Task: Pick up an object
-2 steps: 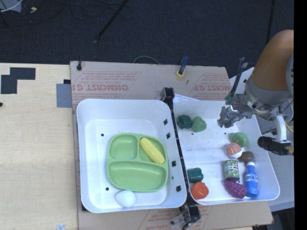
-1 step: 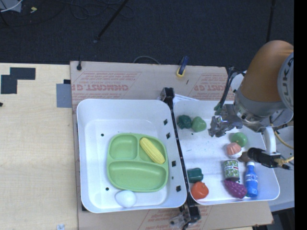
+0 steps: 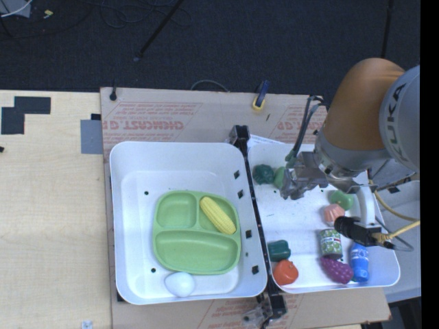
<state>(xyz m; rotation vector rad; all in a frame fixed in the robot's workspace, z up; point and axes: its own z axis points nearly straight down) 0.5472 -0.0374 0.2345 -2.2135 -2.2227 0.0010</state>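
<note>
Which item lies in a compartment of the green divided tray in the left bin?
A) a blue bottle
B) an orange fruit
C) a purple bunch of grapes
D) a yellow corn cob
D: the yellow corn cob rests in the upper right compartment of the green divided tray, inside the left bin.

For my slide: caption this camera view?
Grey arm's pincer hovers in right white bin; yellow corn on green tray.

Far side: dark carpeted floor (image 3: 206, 26) with loose cables (image 3: 116, 5) trailing across it. Left: pale wood bench top (image 3: 48, 238) with a few dark grey patches (image 3: 27, 112). A brown cardboard sheet (image 3: 185, 118) with red print lies on the bench, lit evenly.
</note>
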